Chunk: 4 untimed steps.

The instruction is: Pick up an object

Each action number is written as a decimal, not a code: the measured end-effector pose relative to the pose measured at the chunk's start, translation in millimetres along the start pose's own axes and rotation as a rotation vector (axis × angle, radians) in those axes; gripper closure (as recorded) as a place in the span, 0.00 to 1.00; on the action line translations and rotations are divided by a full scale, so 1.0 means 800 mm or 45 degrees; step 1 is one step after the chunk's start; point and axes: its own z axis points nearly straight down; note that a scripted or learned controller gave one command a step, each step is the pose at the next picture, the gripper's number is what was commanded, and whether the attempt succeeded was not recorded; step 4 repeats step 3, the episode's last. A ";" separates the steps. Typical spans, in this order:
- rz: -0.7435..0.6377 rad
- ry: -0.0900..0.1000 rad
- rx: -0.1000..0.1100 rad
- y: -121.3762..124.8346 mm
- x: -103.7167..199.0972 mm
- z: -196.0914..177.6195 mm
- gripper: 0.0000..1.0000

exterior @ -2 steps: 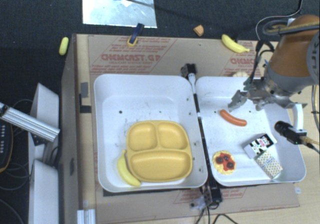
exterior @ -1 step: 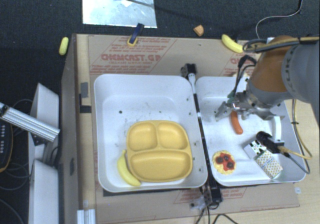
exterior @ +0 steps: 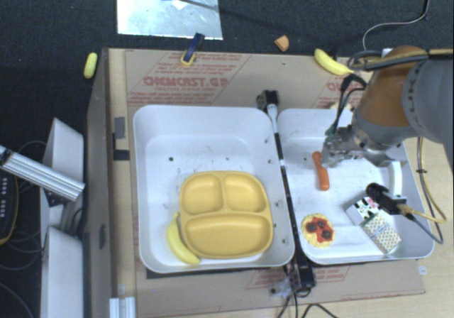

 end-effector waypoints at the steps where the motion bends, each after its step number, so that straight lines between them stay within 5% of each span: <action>1: 0.000 0.000 0.000 0.000 0.000 0.000 0.00; 2: -0.001 0.001 0.006 -0.015 0.023 0.038 0.00; 3: -0.001 0.001 0.003 -0.014 0.023 0.025 1.00; 4: -0.001 0.001 0.003 -0.014 0.023 0.025 1.00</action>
